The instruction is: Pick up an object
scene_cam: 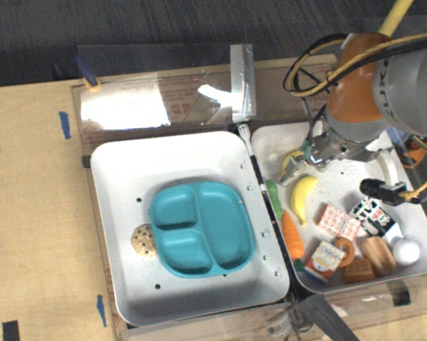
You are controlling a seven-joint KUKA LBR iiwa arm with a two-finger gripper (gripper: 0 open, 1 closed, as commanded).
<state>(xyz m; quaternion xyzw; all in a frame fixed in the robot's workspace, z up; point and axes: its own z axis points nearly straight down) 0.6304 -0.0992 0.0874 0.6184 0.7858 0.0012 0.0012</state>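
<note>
The likeliest target is the banana point(303, 196), a yellow toy lying in the upper left part of the right bin point(426, 236), near the wall that bin shares with its neighbour. The hand point(305, 158) hangs just above and beside the banana's upper end, its metal tips low over the bin floor; nothing shows between them, and whether they stand apart or together I cannot tell from this angle.

The main risk, as I judge it, is crowding. A carrot point(292, 235) lies close along the banana's lower left, with a thin green piece point(273, 195) against the bin wall, and a pink-and-white carton point(336, 222) sits just to its lower right. A descent slightly off line could strike the wall or nudge the banana away. Its curved, smooth skin may also slip out of a pinch taken near the tip instead of the middle.

Further out, a black-and-white patterned block point(373, 216), a white bottle point(403, 249) and brown wooden pieces point(377, 254) crowd the bin's lower right. The left bin point(118, 239) holds a teal divided plate point(203, 227) with a cookie point(143, 241) touching its left edge.
</note>
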